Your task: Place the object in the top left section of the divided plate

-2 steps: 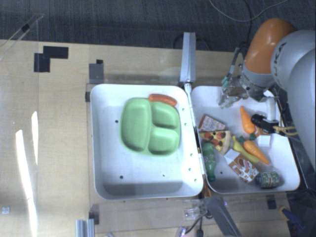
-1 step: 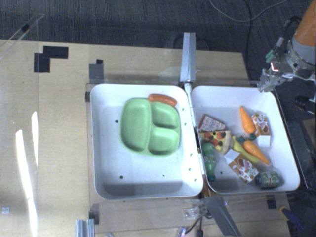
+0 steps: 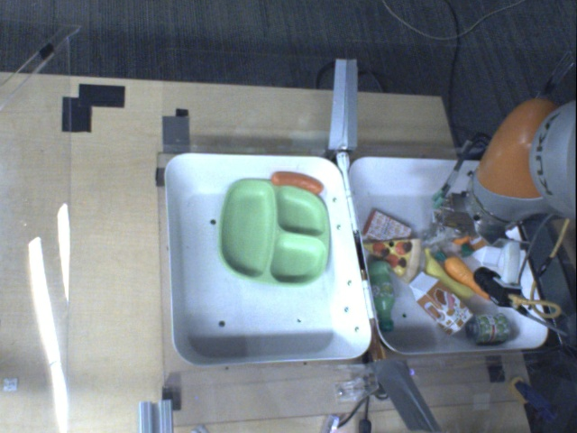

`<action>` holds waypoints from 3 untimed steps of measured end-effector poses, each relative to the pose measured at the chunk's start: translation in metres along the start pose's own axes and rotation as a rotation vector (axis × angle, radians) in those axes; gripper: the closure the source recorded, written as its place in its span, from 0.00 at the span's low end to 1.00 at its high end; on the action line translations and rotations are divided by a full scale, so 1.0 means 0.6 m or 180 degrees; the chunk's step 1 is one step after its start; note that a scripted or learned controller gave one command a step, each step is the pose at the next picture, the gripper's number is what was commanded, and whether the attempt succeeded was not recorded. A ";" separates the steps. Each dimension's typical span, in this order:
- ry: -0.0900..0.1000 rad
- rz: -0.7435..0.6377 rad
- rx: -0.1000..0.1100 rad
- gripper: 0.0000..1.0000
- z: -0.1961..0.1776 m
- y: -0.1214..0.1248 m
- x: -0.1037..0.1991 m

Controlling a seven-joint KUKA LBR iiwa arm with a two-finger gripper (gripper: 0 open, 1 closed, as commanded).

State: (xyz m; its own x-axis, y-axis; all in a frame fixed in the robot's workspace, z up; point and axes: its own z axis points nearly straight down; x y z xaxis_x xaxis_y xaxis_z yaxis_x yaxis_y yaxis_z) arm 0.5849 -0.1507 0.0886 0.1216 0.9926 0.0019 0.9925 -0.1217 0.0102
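While the grey arm with its orange band [image 3: 516, 156] is seen reaching in over the right white bin [image 3: 410, 180], the claw [image 3: 448, 207] is placed low above the toy clutter; its state cannot be told. A green divided plastic plate [image 3: 273, 230] is seen in the left white bin [image 3: 194, 269]. An orange-red sausage-shaped toy [image 3: 297, 181] is set touching the plate's far rim, outside its sections.

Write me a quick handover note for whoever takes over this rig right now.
Gripper: low over the right bin, above the toy pile; its grip cannot be judged from this view.
Green divided plate: in the left bin, all sections bare.
An orange sausage-like toy lies beside the plate's far edge, not on it.
Done: nothing placed yet.
Left: pick an object, set it in the plate's top left section.
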 end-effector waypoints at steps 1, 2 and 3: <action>-0.0010 0.0648 0.0015 1.00 -0.179 0.110 -0.005; -0.0006 0.0677 0.0019 1.00 -0.046 -0.029 -0.046; -0.0011 0.1286 0.0022 1.00 -0.146 -0.042 -0.064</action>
State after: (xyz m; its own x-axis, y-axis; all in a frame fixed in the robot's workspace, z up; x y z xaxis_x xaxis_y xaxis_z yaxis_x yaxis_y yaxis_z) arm 0.5541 -0.1857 0.1761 0.5022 0.8648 0.0009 0.8648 -0.5022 0.0026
